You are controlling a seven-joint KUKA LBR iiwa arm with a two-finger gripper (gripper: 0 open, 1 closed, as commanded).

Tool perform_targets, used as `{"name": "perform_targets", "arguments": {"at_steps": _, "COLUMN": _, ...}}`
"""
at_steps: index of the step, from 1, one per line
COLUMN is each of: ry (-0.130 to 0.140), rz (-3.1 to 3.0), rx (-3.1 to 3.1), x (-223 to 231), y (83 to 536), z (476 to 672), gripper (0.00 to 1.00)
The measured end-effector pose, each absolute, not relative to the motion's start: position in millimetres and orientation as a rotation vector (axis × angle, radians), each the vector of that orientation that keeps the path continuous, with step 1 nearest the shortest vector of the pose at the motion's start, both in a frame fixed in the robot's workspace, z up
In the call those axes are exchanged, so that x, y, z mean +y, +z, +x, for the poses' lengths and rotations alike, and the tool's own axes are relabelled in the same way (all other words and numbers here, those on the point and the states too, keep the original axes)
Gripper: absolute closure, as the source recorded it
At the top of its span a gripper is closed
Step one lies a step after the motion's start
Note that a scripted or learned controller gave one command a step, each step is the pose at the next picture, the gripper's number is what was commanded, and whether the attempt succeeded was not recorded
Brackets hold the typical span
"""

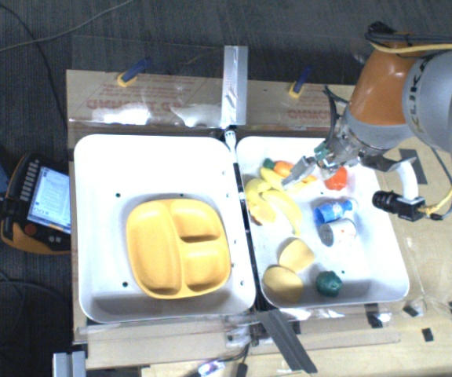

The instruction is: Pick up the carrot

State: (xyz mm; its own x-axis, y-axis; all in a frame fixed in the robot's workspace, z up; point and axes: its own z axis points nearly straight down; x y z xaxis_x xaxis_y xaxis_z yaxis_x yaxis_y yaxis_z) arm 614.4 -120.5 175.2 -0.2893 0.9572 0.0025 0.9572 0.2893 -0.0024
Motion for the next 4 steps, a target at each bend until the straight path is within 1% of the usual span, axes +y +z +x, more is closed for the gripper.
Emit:
{"name": "perform_targets", "arguments": {"at_steps": 1, "ry": 0.002, "rz": -2.202, "rx": -2.234, "x": -119.7, "y": 99.3, "z": 630.1, "gripper": 0.0}}
{"name": "perform_targets", "arguments": {"at_steps": 2, "ry": 0.015, "rz": -2.205, "rx": -2.21, "x": -136.5, "y": 87.0, "z": 666.5, "gripper": 0.0}}
{"name": "perform_targets", "arguments": {"at_steps": 3, "ry": 0.008, "rz": -2.099, "rx": -2.34, "x": -188.6, "y": 148.2, "z": 668.4, "gripper": 0.0}}
{"name": "perform_targets", "arguments": {"at_steps": 4, "ry": 0.005, "rz": -1.982, "rx": -2.458, "x": -164.8, "y": 93.8, "z": 671.7, "gripper": 0.0}}
